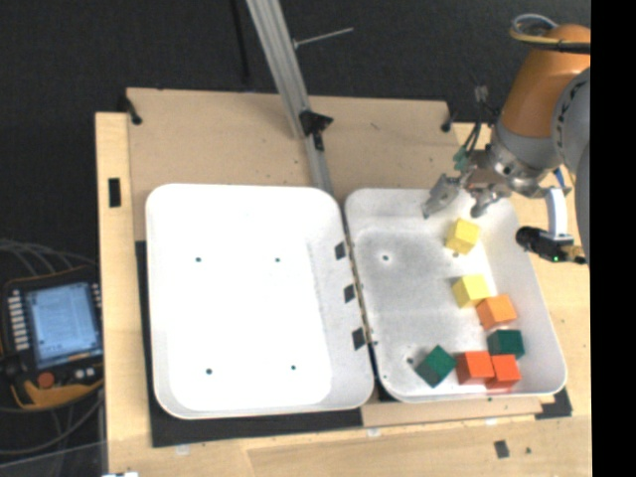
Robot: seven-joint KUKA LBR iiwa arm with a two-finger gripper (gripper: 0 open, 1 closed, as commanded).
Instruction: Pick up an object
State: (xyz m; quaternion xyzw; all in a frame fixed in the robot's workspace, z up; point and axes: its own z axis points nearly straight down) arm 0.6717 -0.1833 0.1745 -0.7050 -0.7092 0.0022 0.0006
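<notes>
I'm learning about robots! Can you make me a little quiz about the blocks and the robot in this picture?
1. True or false: all the blocks lie in the right bin.
2. How many yellow blocks are there? A) one B) two C) four
3. Fill in: the gripper hangs just above the upper ____ block.

Key: 1 true. 2 B: the second yellow block sits lower down, next to an orange block. 3 yellow; the jaws are spread and hold nothing.
</notes>
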